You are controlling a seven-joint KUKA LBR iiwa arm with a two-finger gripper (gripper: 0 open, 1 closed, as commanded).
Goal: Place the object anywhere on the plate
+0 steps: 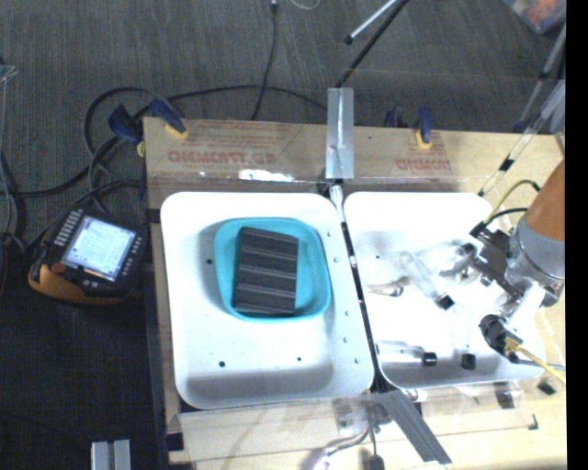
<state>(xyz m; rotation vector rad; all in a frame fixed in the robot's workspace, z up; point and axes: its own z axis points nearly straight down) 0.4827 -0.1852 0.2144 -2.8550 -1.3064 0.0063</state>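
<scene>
Dark grey carpet [230, 46] covers the floor all around the bench, with black cables [119, 138] looping across it on the far left and a thin stand leg [377, 20] slanting in at the far edge. The bench [248, 151] itself is pale plywood, and red lettering is stamped along its far strip in two places; the print is too blurred to read.

Two shallow white bins sit side by side on the wood. The left bin [262, 367] holds a blue plate [317, 275], and the object, a dark ribbed block [267, 270], lies flat on the middle of that plate, touching it, with blue rim showing on every side. The right bin [413, 216] carries some clear plastic pieces [427, 266] and a few small black bits [446, 301] scattered over its floor.

A metal upright [341, 138] stands at the far edge where the two bins meet, and blue and yellow clamps [165, 117] grip the far rim of the bench.

The arm comes in from the right, and its gripper [501, 275] hangs over the right side of the right bin, well apart from the plate. I cannot tell how the gripper is set; nothing is visibly held.

On the carpet to the left lies an orange-edged handheld pendant [87, 255], its screen lit pale, its text unreadable.
</scene>
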